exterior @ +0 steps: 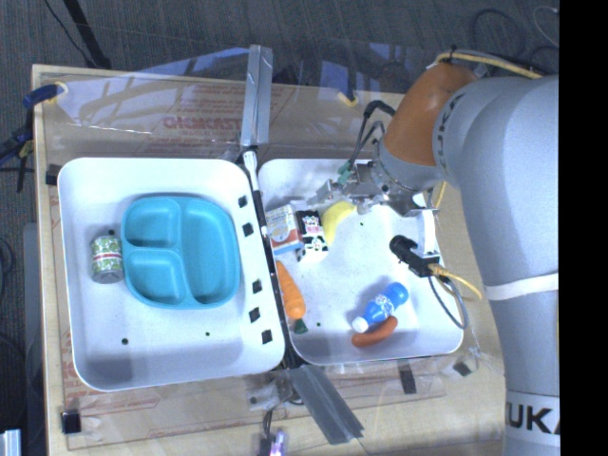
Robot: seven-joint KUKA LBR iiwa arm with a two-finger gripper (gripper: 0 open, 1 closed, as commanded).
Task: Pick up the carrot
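Note:
The carrot [291,293] is orange with a dark green end toward the front. It lies lengthwise against the left wall of the right bin [432,335]. My gripper [344,186] hangs over the back of that bin, just above a yellow lemon-like fruit [336,219]. It is well behind the carrot and to its right, and is not touching it. The arm's orange band [418,122] and grey body sit over the bin's back right.
In the right bin are a small carton [280,226], a black-and-white box [313,234], a blue bottle [382,307] and a red sausage-shaped item [374,333]. The left bin [85,350] holds a blue divided plate [182,250] and a small can [107,257].

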